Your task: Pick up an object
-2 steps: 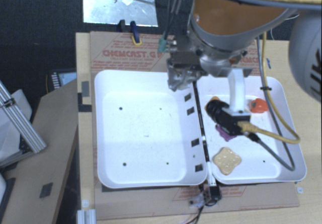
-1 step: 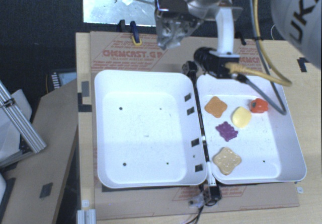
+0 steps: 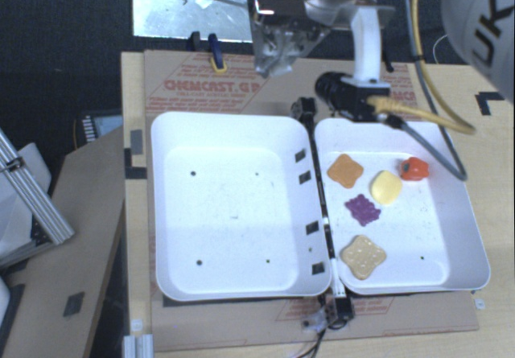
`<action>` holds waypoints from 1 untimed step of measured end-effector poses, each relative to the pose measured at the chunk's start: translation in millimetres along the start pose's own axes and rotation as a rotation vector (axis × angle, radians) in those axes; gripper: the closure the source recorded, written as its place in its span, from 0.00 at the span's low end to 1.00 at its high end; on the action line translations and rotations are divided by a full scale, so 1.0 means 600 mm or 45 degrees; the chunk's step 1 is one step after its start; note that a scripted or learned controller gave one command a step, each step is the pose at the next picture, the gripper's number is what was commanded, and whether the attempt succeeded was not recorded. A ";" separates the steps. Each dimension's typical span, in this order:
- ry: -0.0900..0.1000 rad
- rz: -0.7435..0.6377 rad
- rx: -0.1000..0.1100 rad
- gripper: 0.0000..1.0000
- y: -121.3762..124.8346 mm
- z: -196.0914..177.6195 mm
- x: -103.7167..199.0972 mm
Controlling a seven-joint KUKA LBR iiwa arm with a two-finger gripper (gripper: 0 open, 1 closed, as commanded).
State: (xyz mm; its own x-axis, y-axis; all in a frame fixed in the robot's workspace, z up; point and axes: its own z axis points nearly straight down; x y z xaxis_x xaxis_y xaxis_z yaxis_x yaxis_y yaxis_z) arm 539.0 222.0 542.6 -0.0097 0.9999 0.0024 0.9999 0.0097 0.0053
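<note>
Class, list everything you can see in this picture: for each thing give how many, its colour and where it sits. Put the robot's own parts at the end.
Bins: 2, white, side by side on the bench; left bin, right bin.
Orange piece: 1, orange, right bin, upper left part.
Yellow piece: 1, pale yellow, right bin, right of the orange piece.
Red piece: 1, red-orange, right bin, near the far wall.
Purple piece: 1, purple, right bin, middle.
Tan piece: 1, beige, right bin, near edge.
Cardboard sheet: 1, brown with red print, under the bins.
Clamp: 1, blue and yellow, far edge of the cardboard.
Arm: 1, grey, upper right.
Hand: 1, metallic, above the far edge of the left bin.
</note>
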 end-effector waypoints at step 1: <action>0.001 -0.007 -0.002 1.00 0.000 -0.018 0.000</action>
State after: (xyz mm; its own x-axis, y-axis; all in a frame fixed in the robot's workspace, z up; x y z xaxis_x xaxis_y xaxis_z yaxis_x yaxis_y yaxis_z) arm 539.2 222.2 553.6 -0.0150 0.9999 0.0033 0.9999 0.0150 0.0072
